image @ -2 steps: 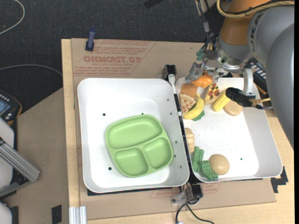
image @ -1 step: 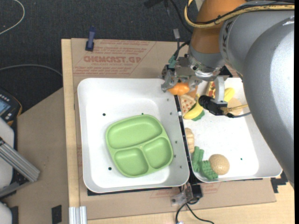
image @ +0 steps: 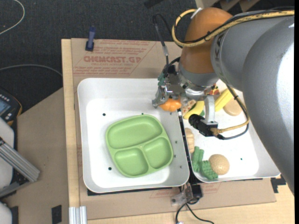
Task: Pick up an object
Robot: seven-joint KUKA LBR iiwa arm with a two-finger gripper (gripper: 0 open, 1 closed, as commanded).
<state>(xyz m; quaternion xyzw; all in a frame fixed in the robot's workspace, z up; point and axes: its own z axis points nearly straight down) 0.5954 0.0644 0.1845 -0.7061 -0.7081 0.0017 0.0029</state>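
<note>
A green divided plate (image: 139,145) is lying in the left bin (image: 88,125). Beyond it, the gripper (image: 169,99) is hovering at the divider, and an orange object (image: 169,105) is sitting pinched between its fingers

green tray (image: 138,145), white bins (image: 91,125), orange band (image: 205,36)

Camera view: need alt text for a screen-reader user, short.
A grey robot arm with an orange band reaches in from the right, its tool low over the divide between two white bins, at a small orange object. The left bin holds a green divided plate; the right bin holds toy foods, including a yellow piece and a green piece.
</note>
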